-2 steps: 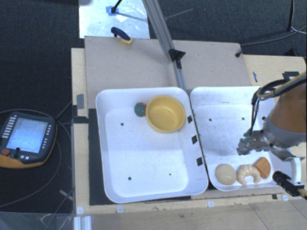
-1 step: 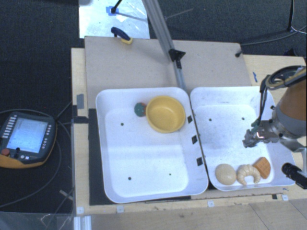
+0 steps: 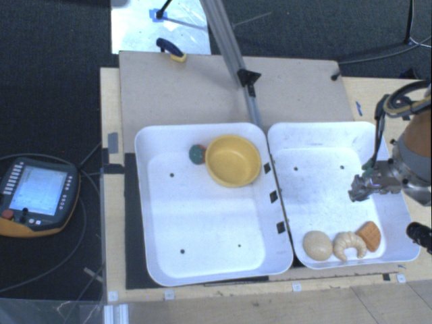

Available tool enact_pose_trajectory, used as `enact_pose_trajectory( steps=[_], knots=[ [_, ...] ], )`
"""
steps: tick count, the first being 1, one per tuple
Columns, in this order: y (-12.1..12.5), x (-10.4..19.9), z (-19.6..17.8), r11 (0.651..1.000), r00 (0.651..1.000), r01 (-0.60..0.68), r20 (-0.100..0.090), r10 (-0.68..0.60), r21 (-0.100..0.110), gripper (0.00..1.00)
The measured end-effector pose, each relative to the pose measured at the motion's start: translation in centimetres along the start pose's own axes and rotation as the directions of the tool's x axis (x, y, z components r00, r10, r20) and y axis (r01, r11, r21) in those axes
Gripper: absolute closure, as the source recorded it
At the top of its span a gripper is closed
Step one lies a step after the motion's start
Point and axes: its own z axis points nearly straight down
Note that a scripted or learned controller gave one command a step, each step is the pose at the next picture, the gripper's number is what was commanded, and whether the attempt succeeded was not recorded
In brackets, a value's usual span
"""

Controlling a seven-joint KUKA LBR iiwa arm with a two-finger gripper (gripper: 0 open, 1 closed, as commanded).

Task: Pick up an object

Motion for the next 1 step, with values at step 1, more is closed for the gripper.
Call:
enact_pose_trajectory(
  steps=[1],
  knots=[
    [2.76,4.73,0.93,1.0,1.0,0.004,-0.002,-0.004,0.003,1.0]
  ],
)
